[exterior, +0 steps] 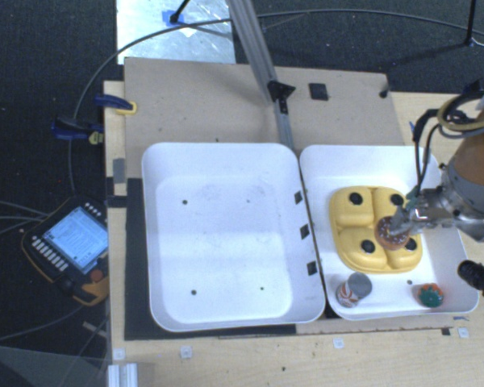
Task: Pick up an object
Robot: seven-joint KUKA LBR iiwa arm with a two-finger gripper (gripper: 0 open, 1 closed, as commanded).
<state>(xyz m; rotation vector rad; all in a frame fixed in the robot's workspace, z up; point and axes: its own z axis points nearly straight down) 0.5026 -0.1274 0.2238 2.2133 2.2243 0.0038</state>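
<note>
Camera view: claw [393,230], finger state indeterminable, sits on yellow four-lobed block [373,226] in right bin [323,216]; green ball [430,296] lies below-right.

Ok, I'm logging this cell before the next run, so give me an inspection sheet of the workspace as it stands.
Surface: brown bench bearing two shallow white bins side by side, left bin and right bin.
Job's things: yellow block with dark studs, small grey and red object and small green and orange object, all in the right bin.
Clutter: blue and yellow clamps at the bench's left edge.
Grippers: gripper low over the yellow block's right part; hold cannot be judged.
Cables: dark cables across the floor.
Surroundings: handheld pendant with lit screen on the dark floor at left.
</note>
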